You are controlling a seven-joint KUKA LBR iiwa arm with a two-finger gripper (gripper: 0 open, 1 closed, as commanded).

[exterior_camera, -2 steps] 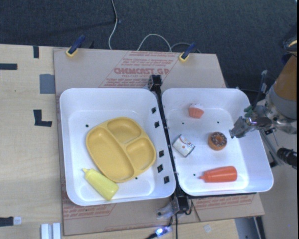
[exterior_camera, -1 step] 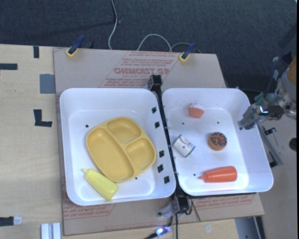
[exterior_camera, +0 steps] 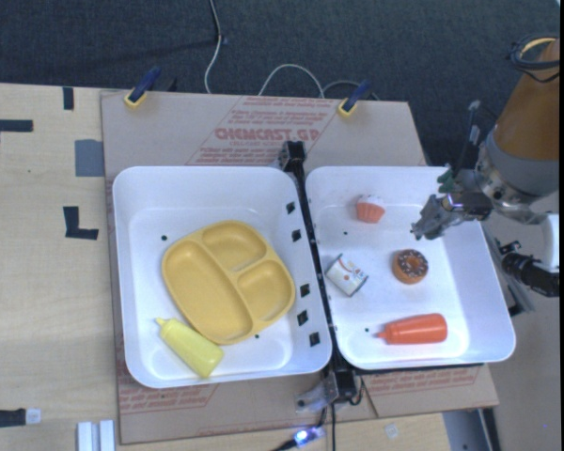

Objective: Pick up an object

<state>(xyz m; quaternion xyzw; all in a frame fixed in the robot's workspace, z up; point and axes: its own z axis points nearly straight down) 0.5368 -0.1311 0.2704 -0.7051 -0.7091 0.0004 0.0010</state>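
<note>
While the gripper [exterior_camera: 430, 225], fingers unclear, hovers, four objects share the right bin [exterior_camera: 479, 280]; two, the left bin [exterior_camera: 132, 252].

The shallow white plastic left bin [exterior_camera: 132, 252] holds a yellow divided plate [exterior_camera: 227, 280] and yellow squeeze bottle [exterior_camera: 189, 346]; the white right bin [exterior_camera: 479, 289] holds an orange-red bottle [exterior_camera: 415, 329], brown speckled doughnut [exterior_camera: 410, 267], and pink cupcake [exterior_camera: 369, 209].

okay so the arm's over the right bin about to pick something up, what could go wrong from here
The end effector sits near the right white bin's far right wall, so a straight descent might clip that rim. The round chocolate-frosted toy doughnut lies flat and low, so a grasp may slide off. The small pink toy cupcake and the white and grey toy cup on its side are light and could be knocked away.
</note>
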